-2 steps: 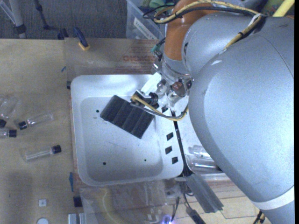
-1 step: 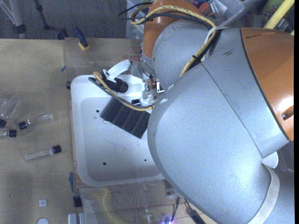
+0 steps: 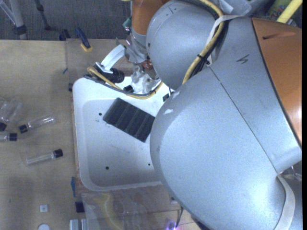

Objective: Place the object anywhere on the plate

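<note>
Large grey arm (image 3: 225, 128) fills the right; a dark ridged rectangle (image 3: 128, 120) lies in a white bin (image 3: 88, 143) at centre left.

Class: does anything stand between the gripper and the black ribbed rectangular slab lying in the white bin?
Nothing visible does. The black ribbed rectangular slab lies on the bare floor of the white bin, and the gripper hangs above the bin's far rim, beside a looped yellow cable.
</note>
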`<state>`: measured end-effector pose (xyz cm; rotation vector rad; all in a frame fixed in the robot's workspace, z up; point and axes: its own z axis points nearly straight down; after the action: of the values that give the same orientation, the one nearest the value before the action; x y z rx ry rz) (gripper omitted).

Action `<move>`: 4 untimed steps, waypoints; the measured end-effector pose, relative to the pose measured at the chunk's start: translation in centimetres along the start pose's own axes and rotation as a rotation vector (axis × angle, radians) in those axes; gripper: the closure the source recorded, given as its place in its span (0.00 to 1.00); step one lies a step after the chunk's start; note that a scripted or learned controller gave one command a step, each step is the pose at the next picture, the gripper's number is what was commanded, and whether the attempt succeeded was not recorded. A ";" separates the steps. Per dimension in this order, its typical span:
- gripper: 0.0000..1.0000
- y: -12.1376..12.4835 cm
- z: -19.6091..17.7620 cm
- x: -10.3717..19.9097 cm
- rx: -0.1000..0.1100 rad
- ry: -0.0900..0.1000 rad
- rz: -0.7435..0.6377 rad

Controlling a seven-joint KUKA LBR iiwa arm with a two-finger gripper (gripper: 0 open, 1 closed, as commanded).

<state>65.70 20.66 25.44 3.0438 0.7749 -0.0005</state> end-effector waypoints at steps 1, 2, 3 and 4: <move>1.00 -2.1 -11.2 -0.4 -0.001 0.003 0.300; 1.00 -1.4 -18.0 1.1 0.000 0.003 0.268; 1.00 -5.6 -18.0 -6.4 -0.001 0.001 0.298; 1.00 -3.0 -3.8 -1.9 0.001 -0.005 0.249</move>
<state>62.61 22.36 29.20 3.1166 0.3904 -0.0092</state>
